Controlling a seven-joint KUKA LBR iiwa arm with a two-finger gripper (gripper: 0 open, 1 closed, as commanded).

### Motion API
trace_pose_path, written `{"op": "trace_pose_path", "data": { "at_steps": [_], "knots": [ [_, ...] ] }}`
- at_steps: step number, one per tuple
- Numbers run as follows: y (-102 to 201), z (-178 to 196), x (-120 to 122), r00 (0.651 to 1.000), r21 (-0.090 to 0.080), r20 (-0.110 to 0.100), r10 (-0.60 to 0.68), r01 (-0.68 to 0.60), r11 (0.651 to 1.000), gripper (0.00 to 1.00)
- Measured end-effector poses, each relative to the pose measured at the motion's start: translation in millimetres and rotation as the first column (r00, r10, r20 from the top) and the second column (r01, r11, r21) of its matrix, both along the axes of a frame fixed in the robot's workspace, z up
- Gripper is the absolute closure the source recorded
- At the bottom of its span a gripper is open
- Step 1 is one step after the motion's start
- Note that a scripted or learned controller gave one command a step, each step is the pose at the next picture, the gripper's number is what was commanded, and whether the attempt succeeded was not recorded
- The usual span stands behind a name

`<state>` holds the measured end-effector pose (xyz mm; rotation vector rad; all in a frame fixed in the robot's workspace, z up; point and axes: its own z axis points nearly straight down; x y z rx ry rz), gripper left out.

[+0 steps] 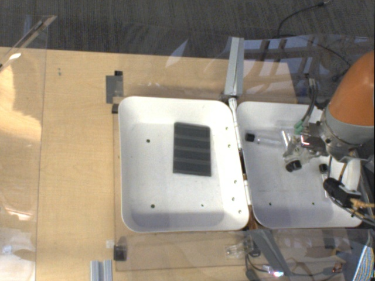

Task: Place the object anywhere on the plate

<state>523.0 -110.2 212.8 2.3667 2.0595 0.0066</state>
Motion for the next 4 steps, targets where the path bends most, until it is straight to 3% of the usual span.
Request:
{"op": "trace_pose_path", "data": {
  "at_steps": [1, 2, 3, 4],
  "knots": [
    [67.1, 29.4, 32.0, 0.923, -0.002, 0.0, 0.386, -0.386, 0.923, 1.0],
    [91.3, 10.9, 92.8, 0.984, -0.001, -0.002, 0.18, -0.18, 0.984, 1.0],
    [138.4, -28.4, 146.1, 1.0, 0.0, -0.003, 0.008, -0.008, 1.0, 1.0],
    [191.7, 34.1, 146.6, 0.984, 0.0, 0.001, 0.179, -0.179, 0.984, 1.0]
  ]
}}
